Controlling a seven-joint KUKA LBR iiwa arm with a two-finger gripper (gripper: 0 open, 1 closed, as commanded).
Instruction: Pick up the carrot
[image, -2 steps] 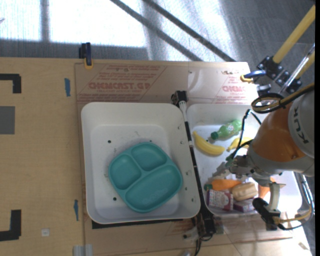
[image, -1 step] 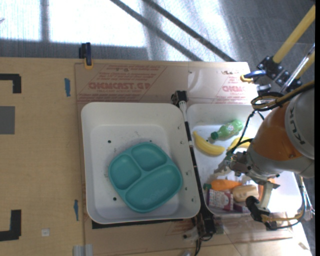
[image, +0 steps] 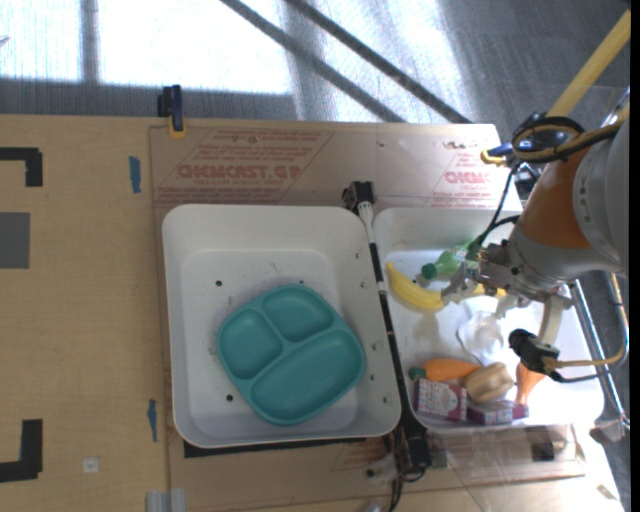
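- Over the right bin (image: 590, 400), the grey arm (image: 590, 215) with its orange band is reaching in from the right, and its gripper (image: 478, 283) is hanging near the bin's upper middle.
- Whether the gripper is spread or closed I cannot tell; the tip is blurring into the white floor of the bin, and nothing is visibly sitting in its grasp.
- The carrot (image: 448, 370) is lying on its side toward the near part of the right bin, close to the divider between the 2 bins, well below the gripper and apart from it.
- A tan rounded item (image: 489, 381) is sitting just beside the carrot's right end, and a pink-and-white packet (image: 440, 400) is lying just below the carrot, touching or nearly so.
- A banana (image: 410, 290) is resting near the divider, just left of the gripper, with a green item (image: 445, 264) beside it.
- A teal 3-compartment plate (image: 290, 352) is lying in the left bin (image: 190, 300).
- Both bins are sitting on a cardboard-covered bench (image: 80, 300).
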